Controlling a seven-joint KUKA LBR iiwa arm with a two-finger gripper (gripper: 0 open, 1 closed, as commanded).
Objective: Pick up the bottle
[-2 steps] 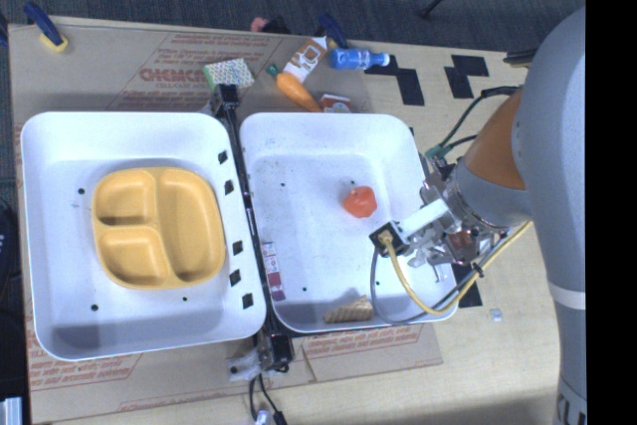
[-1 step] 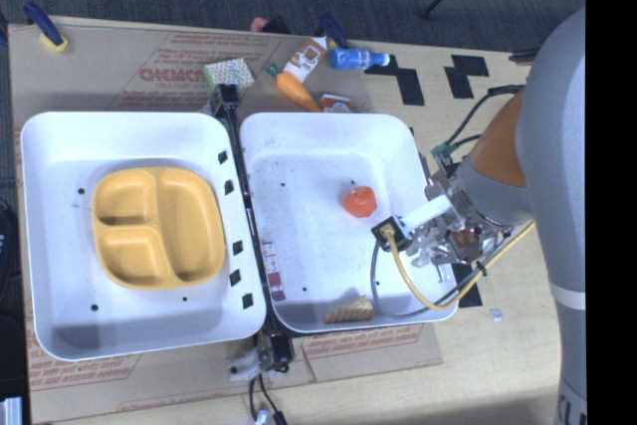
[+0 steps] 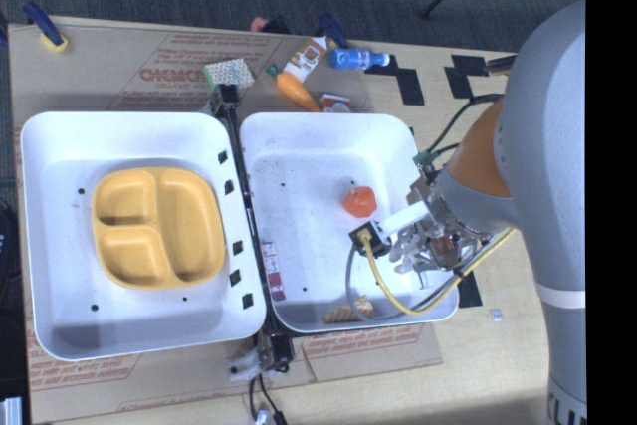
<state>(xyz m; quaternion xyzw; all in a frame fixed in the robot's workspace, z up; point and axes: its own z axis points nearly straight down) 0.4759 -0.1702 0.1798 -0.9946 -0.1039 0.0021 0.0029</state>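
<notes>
A small blue bottle (image 3: 355, 60) lies on its side on the cardboard behind the right bin (image 3: 299, 129), outside it. Next to it lies a white bottle with an orange label (image 3: 305, 61). My gripper (image 3: 422, 254) hangs low over the right bin's near right corner, far from both bottles, with a yellow cable looping beneath it. A small red-orange object (image 3: 360, 202) sits in the right bin just left of the gripper. I see nothing held by the gripper.
The left bin (image 3: 40, 244) holds a yellow divided plate (image 3: 157, 226). A tan object (image 3: 348, 311) lies by the right bin's front wall. An orange carrot-like item (image 3: 297, 92) and a patterned packet (image 3: 228, 73) lie behind the bins.
</notes>
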